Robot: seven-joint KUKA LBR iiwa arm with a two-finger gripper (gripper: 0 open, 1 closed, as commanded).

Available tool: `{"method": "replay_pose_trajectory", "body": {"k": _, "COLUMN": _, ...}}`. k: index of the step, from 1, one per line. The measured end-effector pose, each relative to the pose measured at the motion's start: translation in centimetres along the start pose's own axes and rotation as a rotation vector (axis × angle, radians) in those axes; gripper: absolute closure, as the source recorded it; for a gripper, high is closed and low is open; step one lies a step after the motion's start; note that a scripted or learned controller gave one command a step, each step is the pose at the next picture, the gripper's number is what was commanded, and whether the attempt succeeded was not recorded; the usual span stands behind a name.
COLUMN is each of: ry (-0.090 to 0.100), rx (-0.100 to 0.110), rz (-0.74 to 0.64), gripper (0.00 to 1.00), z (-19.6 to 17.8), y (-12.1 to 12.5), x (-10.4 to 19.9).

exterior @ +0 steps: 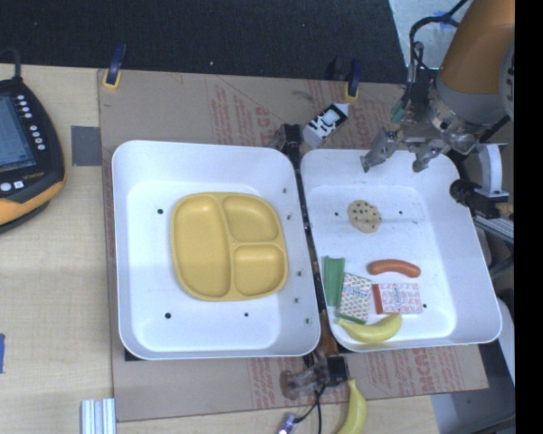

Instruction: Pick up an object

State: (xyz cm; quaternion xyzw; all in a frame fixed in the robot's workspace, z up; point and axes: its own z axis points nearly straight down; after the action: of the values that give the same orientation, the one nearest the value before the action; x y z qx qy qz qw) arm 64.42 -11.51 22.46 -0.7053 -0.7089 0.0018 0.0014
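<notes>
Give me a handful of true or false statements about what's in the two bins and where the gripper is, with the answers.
1. The yellow tray lies in the left bin. True.
2. The cookie lies in the left bin. False: it is in the right bin.
3. The gripper holds the sausage. False: the gripper is open at the right bin's far edge, with nothing between its fingers.
4. A banana lies at the right bin's near edge. True.
5. The tray holds food. False: its compartments are bare.

A second banana point(353, 411) is cut off at the bottom edge.
</notes>
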Motion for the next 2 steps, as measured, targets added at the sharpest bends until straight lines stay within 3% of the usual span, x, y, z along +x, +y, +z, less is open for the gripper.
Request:
{"method": "replay_pose_trajectory", "body": {"k": 1, "ry": -0.001, "rx": 0.002, "rz": 0.0, "gripper": 0.0, "z": 13.4, "y": -3.0, "x": -3.2}}
{"method": "replay_pose_trajectory", "body": {"k": 2, "ry": 0.001, "rx": -0.002, "rz": 0.001, "gripper": 0.0, "z": 13.2, "y": 0.5, "x": -4.1}}
